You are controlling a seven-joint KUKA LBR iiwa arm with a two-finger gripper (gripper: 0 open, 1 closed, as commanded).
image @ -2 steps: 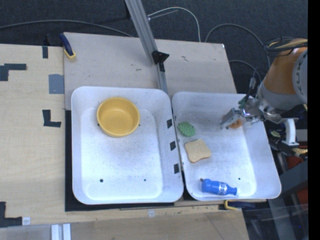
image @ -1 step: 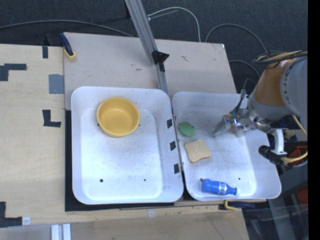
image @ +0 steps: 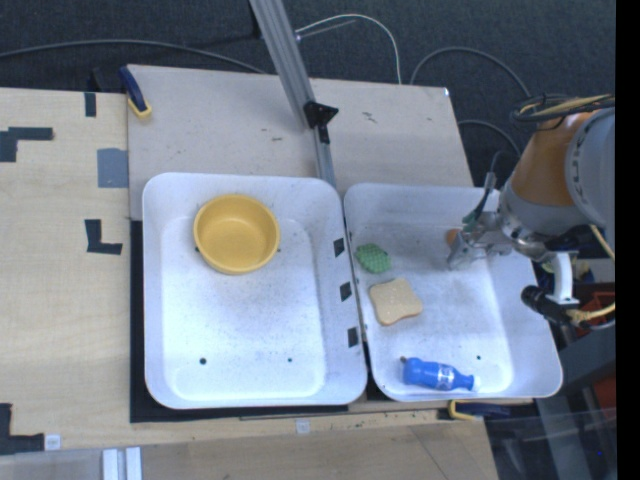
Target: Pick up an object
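two shallow white bins sit side by side on the bench point(image: 60, 298) in the camera view, the left bin point(image: 165, 368) and the right bin point(image: 520, 358) touching along their inner rims. a yellow bowl point(image: 237, 232) stands upright in the upper part of the left bin, well apart from everything else.

the right bin carries three loose things on its left half. a green scrubby object point(image: 373, 258) lies near the inner rim, a tan slice of bread point(image: 395, 301) lies just below it, close but apart, and a blue bottle point(image: 436, 374) lies on its side near the bin's lower edge, its cap end pointing right.

the grey arm with its orange band point(image: 545, 168) reaches in from the right over the bin's upper right part. the pincer point(image: 465, 248) hangs over the bin floor, near the bin's right-hand middle, well apart from the bread, the green object and the bottle. a small orange spot shows right beside its tip, too small to tell what it is. whether the pincer is spread or pressed together i cannot tell, since the tip is small and blurred against the white floor.

a slanted metal pole point(image: 285, 53) crosses the upper bench, and a blue and yellow clamp point(image: 135, 92) sits at the board's upper left corner.
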